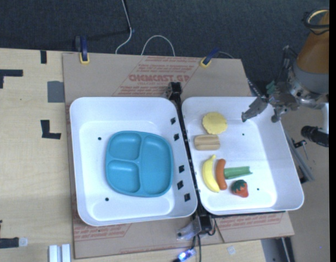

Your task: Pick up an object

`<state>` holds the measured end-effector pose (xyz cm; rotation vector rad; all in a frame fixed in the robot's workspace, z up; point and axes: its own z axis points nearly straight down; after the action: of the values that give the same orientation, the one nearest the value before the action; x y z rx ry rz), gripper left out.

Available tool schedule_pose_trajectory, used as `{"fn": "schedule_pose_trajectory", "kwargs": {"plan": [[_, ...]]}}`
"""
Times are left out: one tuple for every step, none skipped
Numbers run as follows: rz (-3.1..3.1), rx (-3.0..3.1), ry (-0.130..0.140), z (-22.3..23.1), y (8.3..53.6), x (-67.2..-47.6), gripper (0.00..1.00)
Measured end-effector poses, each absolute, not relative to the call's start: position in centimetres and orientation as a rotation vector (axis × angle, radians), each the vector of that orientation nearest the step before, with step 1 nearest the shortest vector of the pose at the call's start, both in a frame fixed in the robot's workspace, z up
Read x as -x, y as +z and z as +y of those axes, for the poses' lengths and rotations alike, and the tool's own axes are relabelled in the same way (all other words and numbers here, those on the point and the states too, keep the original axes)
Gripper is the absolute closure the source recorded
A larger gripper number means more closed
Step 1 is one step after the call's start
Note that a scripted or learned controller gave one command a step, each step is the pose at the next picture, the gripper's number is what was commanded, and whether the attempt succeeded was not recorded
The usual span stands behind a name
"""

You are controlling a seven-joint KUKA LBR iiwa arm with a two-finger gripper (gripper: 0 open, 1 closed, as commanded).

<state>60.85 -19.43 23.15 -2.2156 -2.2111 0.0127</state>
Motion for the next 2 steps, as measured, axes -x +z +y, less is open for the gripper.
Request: {"fn": "schedule_pose_trajectory", "kwargs": {"plan": [[-2.223,2.219,0.002,-19.4,23.9,-61.1,0.0],[-2.22,2.217,0.006,-19.1,19.5,-61.1,0.0]]}}
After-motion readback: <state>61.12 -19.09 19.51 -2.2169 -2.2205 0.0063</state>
